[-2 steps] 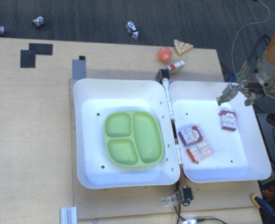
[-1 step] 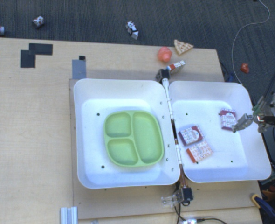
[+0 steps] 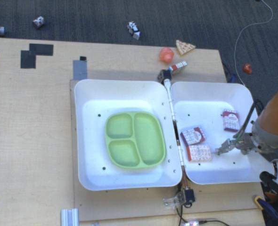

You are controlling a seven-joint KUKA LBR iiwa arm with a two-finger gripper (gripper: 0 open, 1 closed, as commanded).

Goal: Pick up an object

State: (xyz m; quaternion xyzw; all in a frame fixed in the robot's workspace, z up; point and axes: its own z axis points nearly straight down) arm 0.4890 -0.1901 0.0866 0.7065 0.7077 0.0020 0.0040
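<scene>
Three small red-and-white packets lie in the right bin (image 3: 214,173). One packet (image 3: 231,120) is near the far right, another (image 3: 192,136) sits close to the bin's left wall, and a third (image 3: 200,153) lies just in front of that one. My gripper (image 3: 223,149) reaches in from the right, low over the bin floor, a short way right of the third packet. Nothing shows in its grasp. The arm's orange band (image 3: 276,117) hangs over the bin's right rim.
The left bin (image 3: 89,140) holds a green divided plate (image 3: 134,139). On the bench behind the bins lie a red ball (image 3: 166,54), a toy pizza slice (image 3: 185,46) and a small red-tipped piece (image 3: 179,66). Small bits are scattered on the dark carpet beyond.
</scene>
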